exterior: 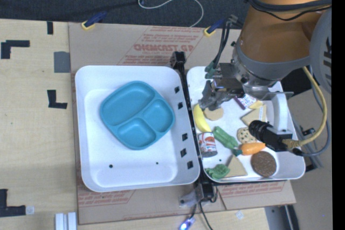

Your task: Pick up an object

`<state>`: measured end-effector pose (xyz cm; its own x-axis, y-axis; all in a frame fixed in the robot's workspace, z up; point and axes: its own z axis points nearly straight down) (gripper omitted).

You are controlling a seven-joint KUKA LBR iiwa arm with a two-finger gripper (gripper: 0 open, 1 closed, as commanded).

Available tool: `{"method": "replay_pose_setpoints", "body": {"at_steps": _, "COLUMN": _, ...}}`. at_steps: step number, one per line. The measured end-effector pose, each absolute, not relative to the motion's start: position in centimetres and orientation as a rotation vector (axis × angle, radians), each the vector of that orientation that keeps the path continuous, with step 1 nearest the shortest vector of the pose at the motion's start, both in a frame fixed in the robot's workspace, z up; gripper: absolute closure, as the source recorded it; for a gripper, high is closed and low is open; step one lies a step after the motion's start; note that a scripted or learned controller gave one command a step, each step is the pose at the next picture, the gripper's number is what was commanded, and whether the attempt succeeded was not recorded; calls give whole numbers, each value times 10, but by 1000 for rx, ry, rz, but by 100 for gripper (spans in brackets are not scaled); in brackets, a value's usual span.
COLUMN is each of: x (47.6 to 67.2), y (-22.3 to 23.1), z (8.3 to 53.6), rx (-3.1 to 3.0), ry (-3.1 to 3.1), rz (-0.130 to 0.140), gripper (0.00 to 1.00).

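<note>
Gripper (214, 98) hangs low in the right bin (288, 172), right of centre frame, its tip just above a tan round piece (215, 113) beside the banana (200, 119). Whether it is open or closed, I cannot tell. Left bin (86, 81) holds a blue divided plate (137, 114).

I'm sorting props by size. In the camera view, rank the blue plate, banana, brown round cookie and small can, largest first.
1. blue plate
2. banana
3. brown round cookie and small can: look alike in size, so unranked.
</note>
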<state>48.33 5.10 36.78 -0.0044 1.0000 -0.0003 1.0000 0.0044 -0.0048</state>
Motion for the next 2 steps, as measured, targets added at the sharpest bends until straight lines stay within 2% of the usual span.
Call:
{"method": "replay_pose_setpoints", "body": {"at_steps": 1, "x": 501, "y": 13, "z": 390, "rx": -2225, "ry": -2221, "rz": 0, "gripper": 100}}
{"method": "replay_pose_setpoints", "body": {"at_steps": 2, "x": 483, "y": 55, "z": 443, "rx": -2216, "ry": -2230, "rz": -6, "gripper": 100}}
